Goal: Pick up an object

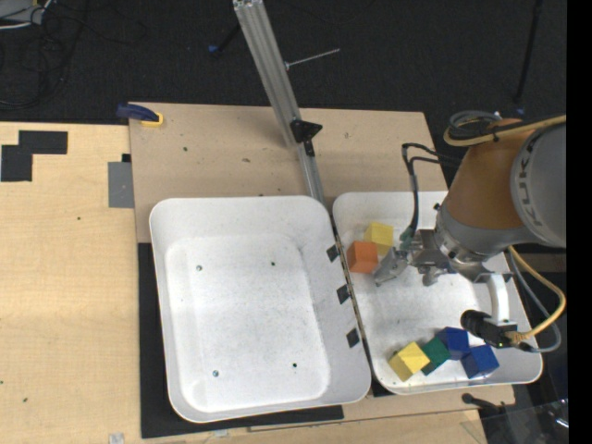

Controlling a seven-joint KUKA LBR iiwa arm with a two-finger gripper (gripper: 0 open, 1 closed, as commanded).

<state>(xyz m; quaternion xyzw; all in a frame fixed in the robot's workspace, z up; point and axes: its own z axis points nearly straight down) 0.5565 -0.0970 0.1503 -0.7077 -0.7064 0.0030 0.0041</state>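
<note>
- Gripper (pixel 393 265): at the end of the grey arm (pixel 504 202) with its orange band, lowered into the right bin (pixel 407 317); finger spacing cannot be told from this view, and no object is seen between them.
- Orange block (pixel 363 257): just left of the gripper tip, near the bin's left wall; whether the tip touches it cannot be told.
- Yellow block (pixel 378 235): just above and slightly left of the gripper, touching or nearly touching the orange block's upper right side.
- Second yellow block (pixel 408 360): well below the gripper, at the bin's lower edge.
- Green block (pixel 433 352): directly right of the second yellow block, touching it.
- Blue blocks (pixel 455 340) and (pixel 480 361): below and to the right of the gripper, beside the green block, under the wrist cabling.
- Left bin (pixel 176 229): well to the left of the gripper, across the divider between the two bins.
- Aluminium rail (pixel 273 72): slanting away above and left of the gripper, beyond the bins.
</note>
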